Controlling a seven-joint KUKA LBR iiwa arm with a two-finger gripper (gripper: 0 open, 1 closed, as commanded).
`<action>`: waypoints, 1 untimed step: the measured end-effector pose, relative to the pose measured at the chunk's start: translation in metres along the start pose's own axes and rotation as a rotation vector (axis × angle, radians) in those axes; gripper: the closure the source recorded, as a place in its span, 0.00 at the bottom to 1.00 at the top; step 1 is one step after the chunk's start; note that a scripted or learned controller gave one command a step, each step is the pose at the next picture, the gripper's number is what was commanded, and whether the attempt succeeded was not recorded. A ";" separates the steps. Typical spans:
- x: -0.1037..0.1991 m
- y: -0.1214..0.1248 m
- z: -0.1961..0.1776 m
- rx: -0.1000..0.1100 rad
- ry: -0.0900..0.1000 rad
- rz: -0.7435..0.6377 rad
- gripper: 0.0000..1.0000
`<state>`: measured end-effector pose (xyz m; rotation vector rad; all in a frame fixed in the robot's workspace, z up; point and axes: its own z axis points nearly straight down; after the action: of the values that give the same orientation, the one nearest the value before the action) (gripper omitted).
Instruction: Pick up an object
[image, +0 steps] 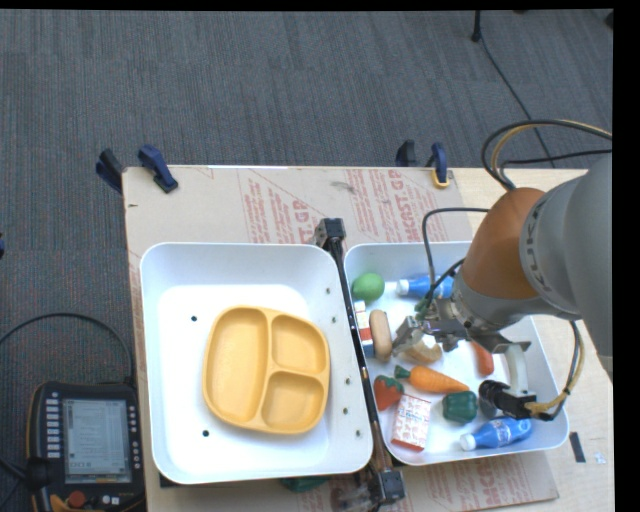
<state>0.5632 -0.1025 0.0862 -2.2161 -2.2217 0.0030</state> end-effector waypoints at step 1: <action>0.000 0.000 -0.009 0.002 0.002 -0.002 1.00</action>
<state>0.5636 -0.1021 0.0952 -2.2115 -2.2220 0.0034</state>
